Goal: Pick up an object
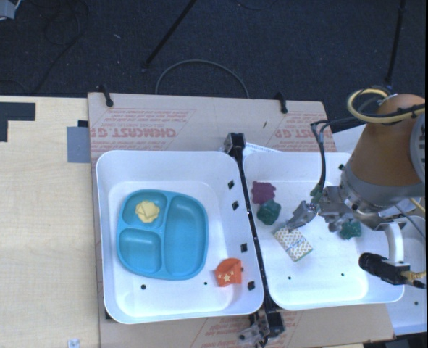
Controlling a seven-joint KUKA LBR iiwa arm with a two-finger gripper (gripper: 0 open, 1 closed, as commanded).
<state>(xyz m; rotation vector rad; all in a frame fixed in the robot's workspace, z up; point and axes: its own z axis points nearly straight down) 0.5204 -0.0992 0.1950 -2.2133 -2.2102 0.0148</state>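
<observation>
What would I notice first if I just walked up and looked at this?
Probably the bright blue divided plate in the left bin, with a yellow piece in one compartment. Then the big orange-banded arm over the right bin, its tool just above a patterned block.

Even, bright overhead light is cast across the scene. The two white bins (177, 167) are rendered almost blown out, with only faint shadows along their inner walls. The dark floor (199, 27) beyond the tabletop (32, 216) is left dim. Overall sharpness is soft, and fine detail is slightly blurred throughout.
</observation>
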